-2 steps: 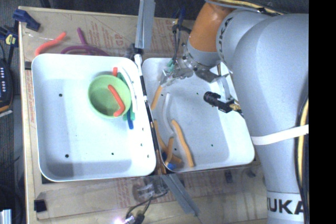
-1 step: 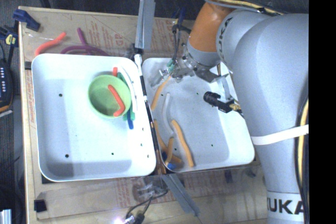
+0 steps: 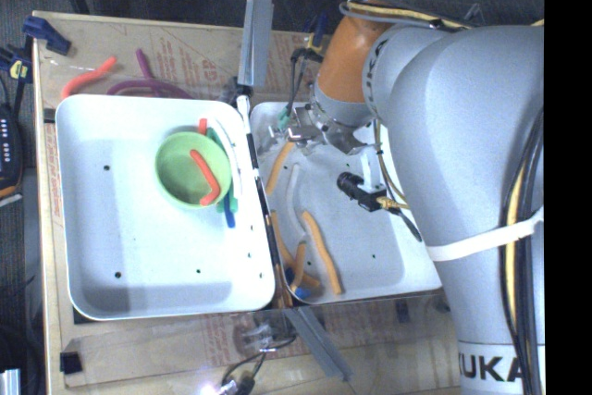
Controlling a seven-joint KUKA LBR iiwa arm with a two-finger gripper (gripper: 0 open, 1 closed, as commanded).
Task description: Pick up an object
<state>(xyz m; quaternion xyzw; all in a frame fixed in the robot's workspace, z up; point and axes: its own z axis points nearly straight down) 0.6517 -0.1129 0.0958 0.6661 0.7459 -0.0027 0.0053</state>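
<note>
Camera view, from above and at a slant, takes in two white bins side by side, and everything below is placed relative to the right bin (image 3: 388, 268). The arm (image 3: 462, 134) is reached in from the right and lies across most of that bin, its orange band (image 3: 347, 60) above the bin's far end. The gripper (image 3: 294, 130) is seen at the bin's far left corner, close to the wall shared with the left bin (image 3: 120, 254). How wide it stands, and whether anything is held, cannot be told: the wrist and cabling crowd that corner.

The nearest candidate is judged to be an orange strip (image 3: 278, 164) lying just nearer the camera than the gripper, along the bin's left wall, its long axis running roughly down the bin's length. A second orange strip (image 3: 321, 250) is found further toward the bin's near end, slanted, well apart from the gripper. Something orange and blue is possibly lodged at the near left corner, but it is too small to name.

In the left bin a green bowl (image 3: 192, 169) is set, with a curved orange piece (image 3: 205, 169) inside it.

Much of the right bin's floor is hidden under the arm, so any objects there go unseen.
</note>
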